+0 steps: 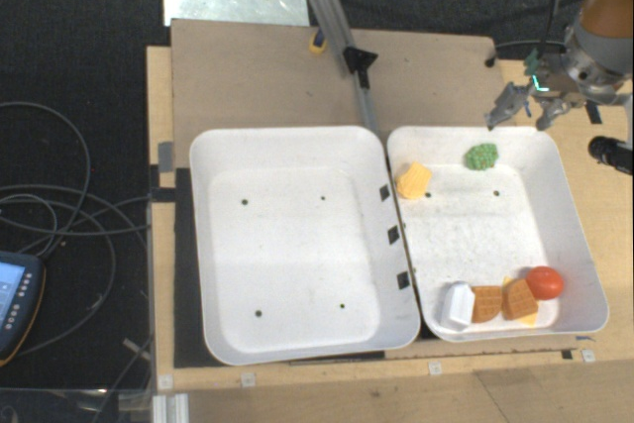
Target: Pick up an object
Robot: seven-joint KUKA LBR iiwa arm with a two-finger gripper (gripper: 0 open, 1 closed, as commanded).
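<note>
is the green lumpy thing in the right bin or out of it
In. The green lumpy object lies on the floor of the right shallow white bin, near its far rim.

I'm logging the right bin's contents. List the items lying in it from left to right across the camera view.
yellow block → white block → green clump → two brown waffle-like pieces → red ball. The white block, the brown pieces and the ball crowd the near edge; the other two lie at the far end.

Dark carpet (79, 25) (cables (59, 203) strewn), wooden bench (426, 74)
</note>
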